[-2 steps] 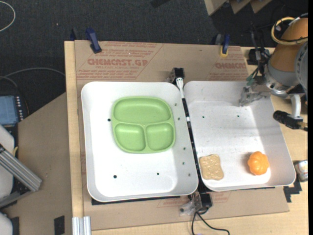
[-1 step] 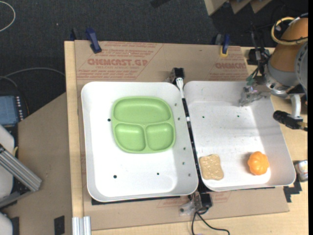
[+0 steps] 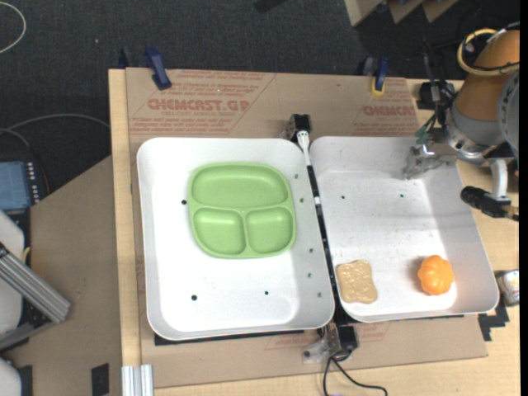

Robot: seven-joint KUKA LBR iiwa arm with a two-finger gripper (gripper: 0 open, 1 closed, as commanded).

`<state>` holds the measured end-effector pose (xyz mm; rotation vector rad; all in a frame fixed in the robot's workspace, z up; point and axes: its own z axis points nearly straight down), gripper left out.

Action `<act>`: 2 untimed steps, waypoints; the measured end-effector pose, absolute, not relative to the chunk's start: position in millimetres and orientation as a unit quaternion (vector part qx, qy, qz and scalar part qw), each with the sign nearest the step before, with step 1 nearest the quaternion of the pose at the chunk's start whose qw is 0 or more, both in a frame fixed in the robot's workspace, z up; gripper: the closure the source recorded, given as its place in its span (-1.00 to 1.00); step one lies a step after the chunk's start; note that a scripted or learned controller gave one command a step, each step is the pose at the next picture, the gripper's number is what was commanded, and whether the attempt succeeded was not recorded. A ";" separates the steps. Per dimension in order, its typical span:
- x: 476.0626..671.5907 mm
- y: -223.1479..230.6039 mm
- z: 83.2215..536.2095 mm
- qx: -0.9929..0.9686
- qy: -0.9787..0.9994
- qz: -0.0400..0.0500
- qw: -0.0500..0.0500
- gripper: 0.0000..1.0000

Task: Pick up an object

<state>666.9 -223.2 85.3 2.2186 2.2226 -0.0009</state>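
Starting with the biggest: the worktop is a brown printed board clamped at its far edge, carrying two shallow white bins side by side, touching along the middle seam.

The left bin holds a green divided plate lying flat, slightly far of the bin's centre, one large compartment on the far side and two smaller ones on the near side. Nothing sits in it. Too wide and flat for an easy pinch, I'd guess.

The right bin holds the likely pick candidates, both along its near edge. That's probably where loose things end up against the bin's raised lip.

The arm comes in from the right, orange band up top, wrist hanging over the far right corner of the right bin.

The pincer points down over the bin's far right part, well apart from both small objects. Can't tell its state at this resolution: metal tips blur together. Nothing visible between them, so I read it as carrying nothing.

Tan biscuit-like piece: flat, rough-textured, near left corner of the right bin, just beside the wall that meets the left bin. Low profile plus the wall makes it a poor grasp target.

Small orange object: rounded, lumpy, near right part of the bin, apart from the tan piece with bare floor around it. Better candidate, in my judgement. Pick not yet begun; the arm needs to travel toward the near side first.
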 end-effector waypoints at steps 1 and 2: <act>666.9 -223.2 85.3 0.706 0.708 0.000 0.001 1.00; 666.9 -223.2 85.3 0.706 0.708 0.000 0.001 1.00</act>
